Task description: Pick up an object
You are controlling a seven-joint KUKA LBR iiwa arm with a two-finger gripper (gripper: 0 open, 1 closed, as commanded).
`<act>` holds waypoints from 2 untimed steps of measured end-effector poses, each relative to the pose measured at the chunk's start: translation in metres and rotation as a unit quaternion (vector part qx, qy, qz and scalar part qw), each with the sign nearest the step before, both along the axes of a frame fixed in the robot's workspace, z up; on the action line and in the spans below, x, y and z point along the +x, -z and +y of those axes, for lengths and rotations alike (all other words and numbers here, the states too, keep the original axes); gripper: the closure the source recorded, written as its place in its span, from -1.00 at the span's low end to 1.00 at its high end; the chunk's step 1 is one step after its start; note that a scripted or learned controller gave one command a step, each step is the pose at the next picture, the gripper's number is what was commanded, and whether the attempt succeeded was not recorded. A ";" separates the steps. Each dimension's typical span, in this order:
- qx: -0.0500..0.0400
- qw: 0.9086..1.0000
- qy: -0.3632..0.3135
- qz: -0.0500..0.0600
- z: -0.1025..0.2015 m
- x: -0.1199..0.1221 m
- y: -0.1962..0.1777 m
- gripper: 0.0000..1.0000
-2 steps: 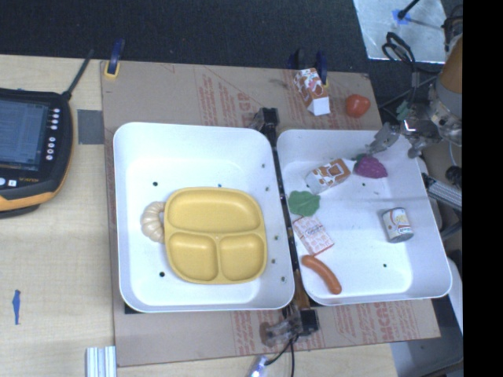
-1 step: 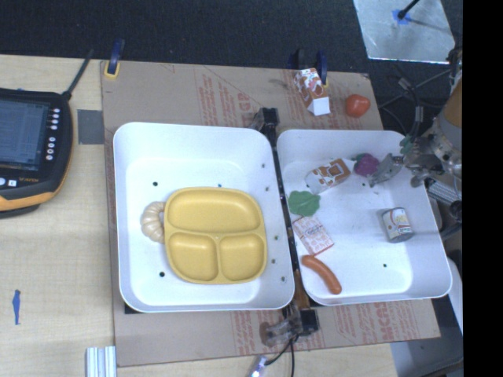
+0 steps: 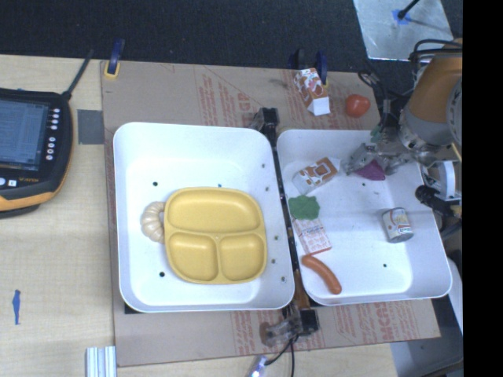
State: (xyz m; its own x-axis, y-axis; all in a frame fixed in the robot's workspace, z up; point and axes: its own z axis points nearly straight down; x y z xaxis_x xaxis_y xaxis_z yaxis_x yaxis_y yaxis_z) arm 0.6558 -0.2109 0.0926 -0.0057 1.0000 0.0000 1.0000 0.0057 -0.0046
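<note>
- No label on the can (image 3: 398, 225) or cartons is readable.
- Gripper (image 3: 376, 157) sits low at right bin's (image 3: 424, 285) back edge, over a purple object (image 3: 372, 171); finger state unclear.

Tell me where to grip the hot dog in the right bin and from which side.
Grip the hot dog at its middle, coming straight down from above, with the fingers closing across its narrow width. It lies flat and slanted near the bin's front-left corner, so its long sides are open. The card sits just beyond its upper end, so avoid that end.
</note>
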 end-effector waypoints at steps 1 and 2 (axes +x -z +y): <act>-0.001 1.000 -0.002 -0.002 -0.001 0.002 -0.013 1.00; 0.000 1.000 0.000 -0.001 0.058 -0.001 -0.044 1.00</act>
